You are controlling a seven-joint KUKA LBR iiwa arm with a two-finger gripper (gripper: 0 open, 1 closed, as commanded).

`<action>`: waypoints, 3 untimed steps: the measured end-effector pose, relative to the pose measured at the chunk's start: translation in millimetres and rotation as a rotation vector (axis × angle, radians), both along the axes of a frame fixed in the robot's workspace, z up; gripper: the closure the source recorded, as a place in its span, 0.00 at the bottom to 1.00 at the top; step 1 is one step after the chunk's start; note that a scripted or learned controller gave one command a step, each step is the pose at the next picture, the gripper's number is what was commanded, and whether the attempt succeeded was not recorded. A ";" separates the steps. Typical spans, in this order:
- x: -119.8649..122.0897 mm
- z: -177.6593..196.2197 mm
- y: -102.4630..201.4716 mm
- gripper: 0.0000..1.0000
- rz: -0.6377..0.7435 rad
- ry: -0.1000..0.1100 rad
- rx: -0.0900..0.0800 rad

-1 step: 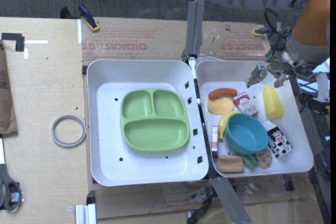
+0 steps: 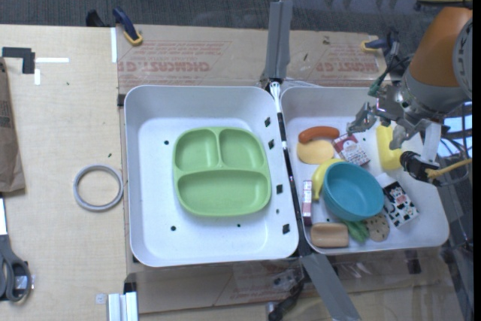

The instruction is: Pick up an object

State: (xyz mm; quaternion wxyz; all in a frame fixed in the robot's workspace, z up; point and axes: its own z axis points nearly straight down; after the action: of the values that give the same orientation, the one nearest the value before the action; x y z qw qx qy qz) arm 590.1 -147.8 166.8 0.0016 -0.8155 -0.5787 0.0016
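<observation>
My gripper (image 2: 379, 130) hangs over the back right part of the right bin (image 2: 430, 235), its fingers spread open. A yellow object (image 2: 387, 149) lies just under and between the fingertips, and I cannot see it clamped. To its left are a red-and-white packet (image 2: 352, 150), an orange-red sausage (image 2: 319, 134) and a yellow-orange piece (image 2: 316, 152). A blue bowl (image 2: 353, 190) sits mid-bin, with a banana (image 2: 320, 178) at its left edge. Near the front lie a tan block (image 2: 329, 235), a cookie (image 2: 376, 228) and a black-and-white patterned piece (image 2: 399, 204).
The left bin (image 2: 143, 162) holds a green divided plate (image 2: 222, 171). On the bench to the left lie a tape ring (image 2: 98, 186) and scissors (image 2: 11, 278). A blue clamp (image 2: 128, 25) sits at the back. The arm's orange band (image 2: 443, 49) rises at the right.
</observation>
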 end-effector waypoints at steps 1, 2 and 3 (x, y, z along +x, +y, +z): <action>-41.8 -76.1 36.2 0.00 0.260 -0.001 0.001; -113.2 -76.0 48.7 0.00 0.218 -0.002 0.001; -31.5 -75.7 17.9 0.00 0.243 -0.002 0.000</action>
State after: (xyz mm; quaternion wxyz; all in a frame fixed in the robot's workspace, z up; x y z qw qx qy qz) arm 558.6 -129.9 91.1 0.0005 -0.7393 -0.6734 0.0009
